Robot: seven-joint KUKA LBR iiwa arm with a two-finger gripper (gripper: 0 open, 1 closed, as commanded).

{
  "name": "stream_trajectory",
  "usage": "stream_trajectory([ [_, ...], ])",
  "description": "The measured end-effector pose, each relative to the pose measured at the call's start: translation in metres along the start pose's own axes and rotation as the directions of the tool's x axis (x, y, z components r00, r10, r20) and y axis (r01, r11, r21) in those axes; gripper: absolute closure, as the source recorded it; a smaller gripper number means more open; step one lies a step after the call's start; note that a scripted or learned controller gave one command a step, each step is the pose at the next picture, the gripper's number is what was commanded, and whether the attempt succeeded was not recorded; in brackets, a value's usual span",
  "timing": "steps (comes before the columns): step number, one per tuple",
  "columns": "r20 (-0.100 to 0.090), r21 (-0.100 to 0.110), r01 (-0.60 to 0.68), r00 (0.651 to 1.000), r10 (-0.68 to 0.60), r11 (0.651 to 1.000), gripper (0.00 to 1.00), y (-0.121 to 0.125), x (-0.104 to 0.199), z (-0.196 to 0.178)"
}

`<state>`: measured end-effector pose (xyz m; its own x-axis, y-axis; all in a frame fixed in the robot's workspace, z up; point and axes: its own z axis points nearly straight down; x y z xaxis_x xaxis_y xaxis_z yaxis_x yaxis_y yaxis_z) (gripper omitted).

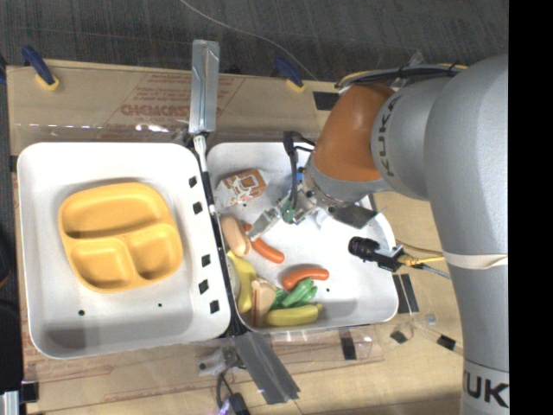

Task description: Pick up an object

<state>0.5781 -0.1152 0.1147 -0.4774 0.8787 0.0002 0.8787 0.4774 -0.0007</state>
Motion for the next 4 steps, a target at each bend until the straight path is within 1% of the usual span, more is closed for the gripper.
stream_trajectory([
  [1, -0.003, 0.002, 0.081, 0.997, -0.081, 0.997, 0.0, -0.026, 0.028, 0.003],
  [2, 0.002, -0.001, 0.038, 0.999, -0.038, 0.999, 0.0, -0.038, 0.035, 0.023],
  [3, 0.0, 0.001, -0.21, 0.978, 0.21, 0.978, 0.0, -0.04, -0.022, 0.023],
  [4, 0.001, -0.001, -0.014, 1.0, 0.014, 1.0, 0.0, -0.013, -0.069, 0.022],
])
